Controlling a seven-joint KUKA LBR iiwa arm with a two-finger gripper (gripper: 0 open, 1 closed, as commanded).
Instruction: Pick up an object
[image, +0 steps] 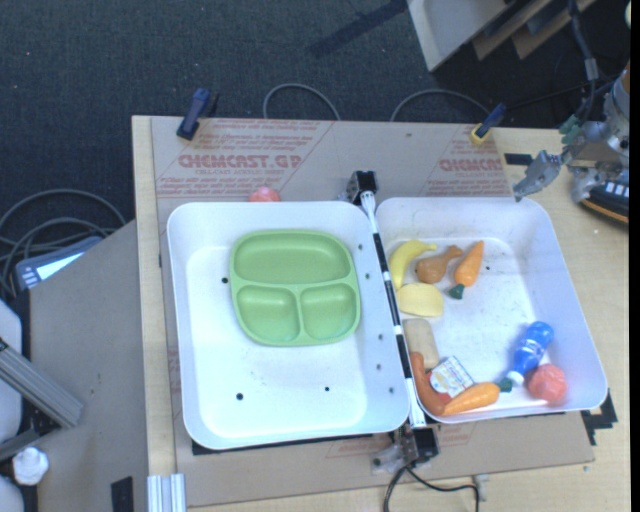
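The right bin (560, 260) holds several toy foods. A yellow banana (408, 259), a brown drumstick (437, 266) and an orange carrot (469, 262) lie near its back left. Below them are a yellow piece (420, 300) and a beige stick (422, 340). A second carrot (470, 398), a small printed packet (452, 374), a blue bottle (529, 349) and a red ball (547, 384) sit along the front. My gripper (540, 174) hangs past the bin's back right corner, over the bench and away from all of these.
The left bin (200, 380) contains a green divided plate (295, 286). A black clip (362, 184) sits where the bins meet at the back. Blue clamps (194, 112) hold the cardboard sheet. Cables and gear crowd the upper right.
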